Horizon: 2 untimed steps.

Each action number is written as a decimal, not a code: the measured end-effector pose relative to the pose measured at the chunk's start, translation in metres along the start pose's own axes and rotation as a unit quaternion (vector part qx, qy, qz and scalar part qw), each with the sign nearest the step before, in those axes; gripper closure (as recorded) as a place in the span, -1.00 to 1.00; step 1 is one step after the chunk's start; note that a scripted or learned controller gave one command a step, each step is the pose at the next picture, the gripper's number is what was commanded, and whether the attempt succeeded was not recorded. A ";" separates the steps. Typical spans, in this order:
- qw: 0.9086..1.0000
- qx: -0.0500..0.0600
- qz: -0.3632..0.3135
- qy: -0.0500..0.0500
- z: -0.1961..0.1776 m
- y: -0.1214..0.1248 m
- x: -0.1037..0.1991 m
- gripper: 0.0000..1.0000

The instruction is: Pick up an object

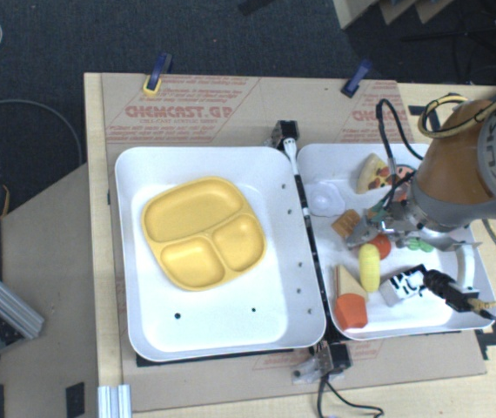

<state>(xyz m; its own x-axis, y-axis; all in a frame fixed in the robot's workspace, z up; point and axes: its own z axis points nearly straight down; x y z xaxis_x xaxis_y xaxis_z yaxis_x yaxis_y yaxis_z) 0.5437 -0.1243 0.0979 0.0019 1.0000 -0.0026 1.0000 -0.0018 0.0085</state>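
With several small toys crowded in the right bin (483, 281), the step in hand looks like settling on one of them, and the yellow banana-shaped piece (369, 267) beside the small red piece (380, 247) seems the likeliest target; a clean pick would call for a straight descent centred on it, so that the brown block (345, 225) and the orange-red cup (351, 311) are not nudged. The arm (457, 168) reaches in from the right, its orange band bent low over the bin, and the gripper (385, 231) sits just above the red and yellow pieces. Whether the pincer is apart or together cannot be told.
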 end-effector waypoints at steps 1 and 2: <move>1.000 0.006 -0.001 0.002 0.014 0.000 0.001 -1.00; 1.000 0.003 0.000 0.001 0.002 0.001 0.000 1.00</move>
<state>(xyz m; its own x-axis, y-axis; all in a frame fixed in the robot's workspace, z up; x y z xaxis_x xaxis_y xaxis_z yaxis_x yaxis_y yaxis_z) 0.5446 -0.1240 0.0960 0.0011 1.0000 0.0002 1.0000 -0.0011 0.0024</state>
